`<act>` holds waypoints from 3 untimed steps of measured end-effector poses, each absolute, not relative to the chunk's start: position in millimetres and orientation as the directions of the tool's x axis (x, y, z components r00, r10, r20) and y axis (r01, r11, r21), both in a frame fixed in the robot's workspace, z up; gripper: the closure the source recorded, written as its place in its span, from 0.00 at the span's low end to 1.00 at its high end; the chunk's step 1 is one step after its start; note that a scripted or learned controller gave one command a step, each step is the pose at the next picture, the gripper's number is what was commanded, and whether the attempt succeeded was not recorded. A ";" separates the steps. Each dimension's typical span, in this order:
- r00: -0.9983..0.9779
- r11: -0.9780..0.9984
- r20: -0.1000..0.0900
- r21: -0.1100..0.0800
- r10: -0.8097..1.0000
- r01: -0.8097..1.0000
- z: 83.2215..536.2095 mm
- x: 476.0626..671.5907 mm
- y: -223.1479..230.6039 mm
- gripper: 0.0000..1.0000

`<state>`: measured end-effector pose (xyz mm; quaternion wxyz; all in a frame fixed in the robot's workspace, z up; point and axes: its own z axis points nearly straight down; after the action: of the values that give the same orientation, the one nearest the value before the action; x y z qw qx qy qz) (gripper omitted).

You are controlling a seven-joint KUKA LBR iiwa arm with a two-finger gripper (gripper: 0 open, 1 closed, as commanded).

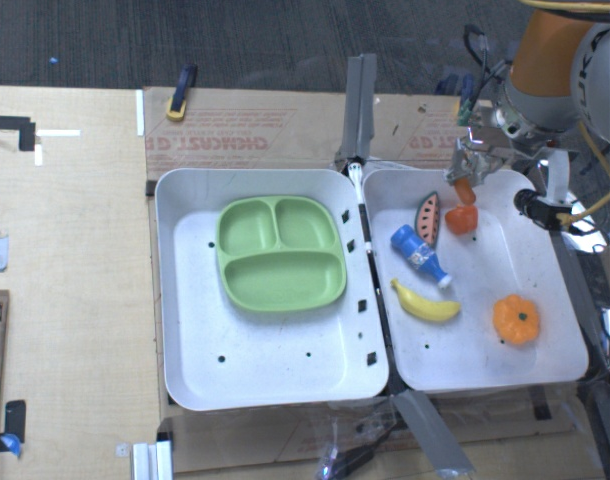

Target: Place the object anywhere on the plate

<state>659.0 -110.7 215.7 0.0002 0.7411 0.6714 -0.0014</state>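
While end effector (pixel 465 183) state unclear, over red object (pixel 462 218), mirrored cardboard (pixel 245 133) lettering unreadable

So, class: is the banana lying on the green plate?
No. The banana lies in the right bin beside the blue bottle, while the green plate sits in the left bin.

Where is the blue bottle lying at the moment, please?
The blue bottle lies in the right bin, near its left wall, between the watermelon slice above it and the banana below.
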 end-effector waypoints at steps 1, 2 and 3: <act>0.204 -0.204 -0.002 -0.004 0.979 0.979 190.1 611.9 -57.6 1.00; 0.183 -0.183 -0.002 -0.003 0.983 0.983 190.8 606.9 21.6 1.00; 0.110 -0.110 -0.002 -0.003 0.994 0.994 190.8 604.3 87.6 1.00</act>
<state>604.3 87.6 190.8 -0.0003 0.7449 0.6671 -0.0017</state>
